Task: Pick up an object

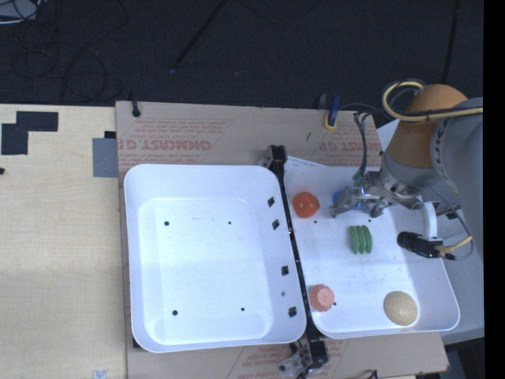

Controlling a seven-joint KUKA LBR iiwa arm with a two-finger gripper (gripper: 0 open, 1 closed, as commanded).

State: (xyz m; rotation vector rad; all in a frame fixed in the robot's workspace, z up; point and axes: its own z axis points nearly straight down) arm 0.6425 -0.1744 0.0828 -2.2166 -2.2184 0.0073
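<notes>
Four objects lie in the right bin (442,320). A red-orange ball (306,204) rests near its far left corner. A green ridged piece (360,238) sits in the middle. A pink round piece (320,297) is close to the near left wall, and a tan ball (401,307) lies at the near right. My gripper (345,203) hangs over the far part of this bin, between the red-orange ball and the green piece, a little above and left of the green piece. Nothing shows between its fingers.
The left bin (146,212) stands beside the right one, split from it by a black divider (288,243). Both rest on a cardboard sheet (197,136). The arm's orange band (422,129) and cables crowd the right bin's far right side.
</notes>
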